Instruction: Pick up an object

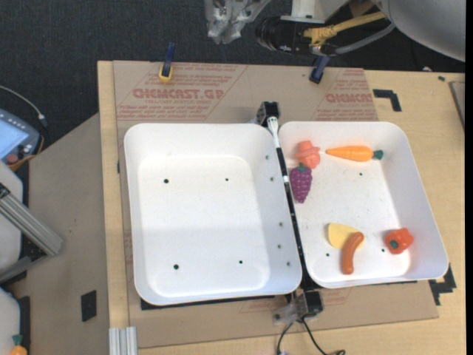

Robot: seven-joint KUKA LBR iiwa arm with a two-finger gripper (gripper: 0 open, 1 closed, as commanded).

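The right bin [417,198] holds several toy foods. An orange carrot [351,153] lies near its far edge, with a pink-orange piece [308,154] to its left and a purple grape bunch [301,183] just below that. Near the front lie a yellow wedge [338,234], a brown-orange sausage [351,252] and a red pepper [398,240]. My gripper [228,17] hangs high beyond the far edge of the bench, above the dark floor and away from both bins. Nothing is seen between its fingers.
The left bin [140,198] is white with small dark dots. Both bins rest on a brown cardboard sheet [222,87] held by blue clamps [167,65] at the far edge. Grey arm links [421,6] and cables fill the top right.
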